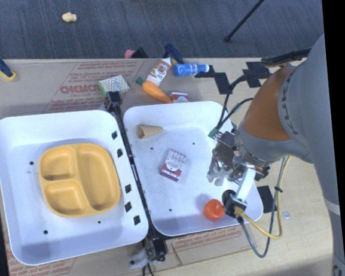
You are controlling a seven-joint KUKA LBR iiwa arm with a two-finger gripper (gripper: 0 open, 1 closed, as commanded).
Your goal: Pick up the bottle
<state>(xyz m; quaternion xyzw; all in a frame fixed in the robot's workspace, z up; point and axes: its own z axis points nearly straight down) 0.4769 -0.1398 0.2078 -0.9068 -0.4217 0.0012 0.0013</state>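
**Bottle not yet picked up; claw is far from it**

The bottle [189,70], blue with a pale cap end, lies on its side on the brown cardboard of the desk [54,90], behind the right bin [185,112] and outside its rim. Just beside it lie a white-and-orange tube [158,71] and a carrot-like orange piece [156,92]. Nothing is touching the bottle.

The claw [222,171] hangs over the right-hand side of the right bin, well apart from the bottle. Whether it is open or closed cannot be told from this slant, as the wrist hardware and cables crowd that spot. No object is seen in it. Near it in the bin sit an orange ball [213,209], a small red-and-white packet [172,164] and a cone [149,130]. The left bin [12,190] carries a yellow divided tray [79,179].

As I judge it, the task is at its start: the reach to the bottle, the grasp and the lift are all left to do.
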